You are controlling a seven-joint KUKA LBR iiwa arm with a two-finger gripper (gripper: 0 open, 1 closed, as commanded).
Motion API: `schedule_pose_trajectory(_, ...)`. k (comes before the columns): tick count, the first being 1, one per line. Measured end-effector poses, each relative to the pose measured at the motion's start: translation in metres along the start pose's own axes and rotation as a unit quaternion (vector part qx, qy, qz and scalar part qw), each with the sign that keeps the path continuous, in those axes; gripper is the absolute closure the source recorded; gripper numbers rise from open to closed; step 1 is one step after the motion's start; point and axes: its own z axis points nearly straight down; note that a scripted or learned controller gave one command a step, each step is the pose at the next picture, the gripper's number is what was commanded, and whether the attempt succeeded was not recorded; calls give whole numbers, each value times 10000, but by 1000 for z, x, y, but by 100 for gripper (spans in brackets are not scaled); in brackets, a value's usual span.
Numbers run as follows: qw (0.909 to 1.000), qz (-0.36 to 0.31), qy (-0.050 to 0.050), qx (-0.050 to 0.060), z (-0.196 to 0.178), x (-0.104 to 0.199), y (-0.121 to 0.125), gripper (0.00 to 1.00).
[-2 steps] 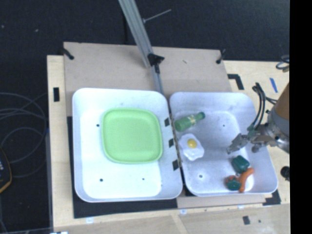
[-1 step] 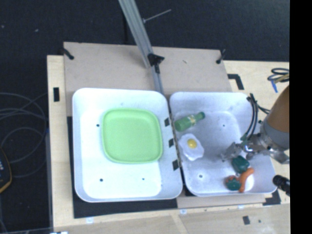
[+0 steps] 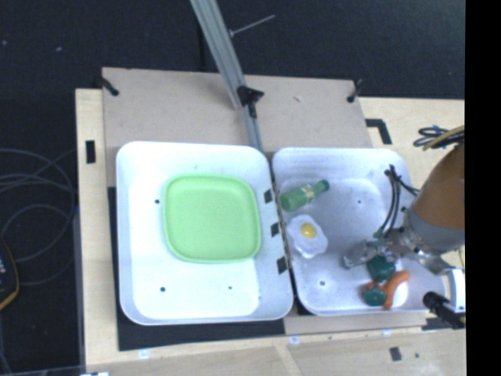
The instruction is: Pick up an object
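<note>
Hovering low in the right bin, the end effector is sitting over a teal toy; its grip I cannot tell. Crowding carrot beside it is risking a nudged, missed grasp. Egg and bottle are lying apart.

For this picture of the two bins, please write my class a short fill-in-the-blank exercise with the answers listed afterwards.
1. The green plate lies in the ___ bin.
2. The green bottle lies on its ___ in the right bin.
3. The toy fried egg has a ___ yolk.
4. The hand hangs over the ___ bin.

Answers: left; side; yellow; right
</note>
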Motion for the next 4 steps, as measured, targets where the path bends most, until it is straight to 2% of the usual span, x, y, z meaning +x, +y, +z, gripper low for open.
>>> schedule_pose_trajectory(1, 10000, 4, 0, -25, -13, 0, 1, 100)
schedule_pose_trajectory(3, 10000, -6, -4, -30, -116, -4, 22, 100)
schedule_pose_trajectory(4, 10000, -5, 0, -20, -141, -4, 23, 100)
